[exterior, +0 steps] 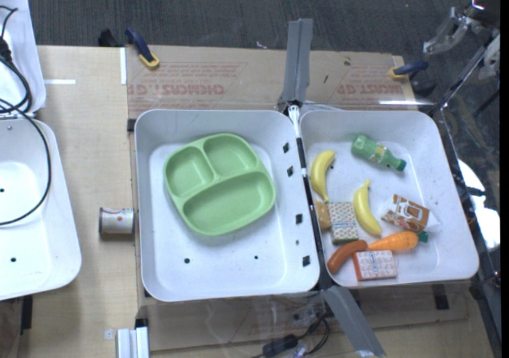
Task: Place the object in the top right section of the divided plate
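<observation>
Nothing is placed yet: the green divided plate (pixel 220 184), smooth moulded plastic with three hollows, lies bare in the left bin (pixel 151 213), its top right section unfilled. In the right bin (pixel 445 189) wait the candidates: two curved glossy bananas (pixel 321 173), a small green bottle (pixel 375 152), a carrot (pixel 395 242), a sausage (pixel 345 254) and boxy packets. The gripper (pixel 448 34) hangs far right, well apart; whether it is parted, I cannot tell.

green divided plate (pixel 220 183), 2 white bins (pixel 159 269)
</observation>
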`<act>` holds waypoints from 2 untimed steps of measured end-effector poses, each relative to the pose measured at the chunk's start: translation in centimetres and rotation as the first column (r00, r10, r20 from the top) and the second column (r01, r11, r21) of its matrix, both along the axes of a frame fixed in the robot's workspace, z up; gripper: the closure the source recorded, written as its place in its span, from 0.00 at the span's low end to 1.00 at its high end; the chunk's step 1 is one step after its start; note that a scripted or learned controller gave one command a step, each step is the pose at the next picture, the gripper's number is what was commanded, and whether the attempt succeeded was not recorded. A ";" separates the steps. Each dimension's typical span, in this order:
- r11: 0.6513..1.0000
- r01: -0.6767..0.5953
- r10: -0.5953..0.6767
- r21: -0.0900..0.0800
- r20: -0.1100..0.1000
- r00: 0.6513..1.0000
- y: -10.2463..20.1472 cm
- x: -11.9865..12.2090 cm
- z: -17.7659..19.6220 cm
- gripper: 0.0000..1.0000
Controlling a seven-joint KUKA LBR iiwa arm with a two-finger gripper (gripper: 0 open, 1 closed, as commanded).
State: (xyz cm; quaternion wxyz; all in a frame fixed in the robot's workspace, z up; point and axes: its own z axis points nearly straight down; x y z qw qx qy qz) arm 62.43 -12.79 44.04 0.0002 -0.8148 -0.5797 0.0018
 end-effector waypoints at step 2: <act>1.000 0.000 0.000 0.000 0.000 1.000 0.0 0.0 0.0 0.00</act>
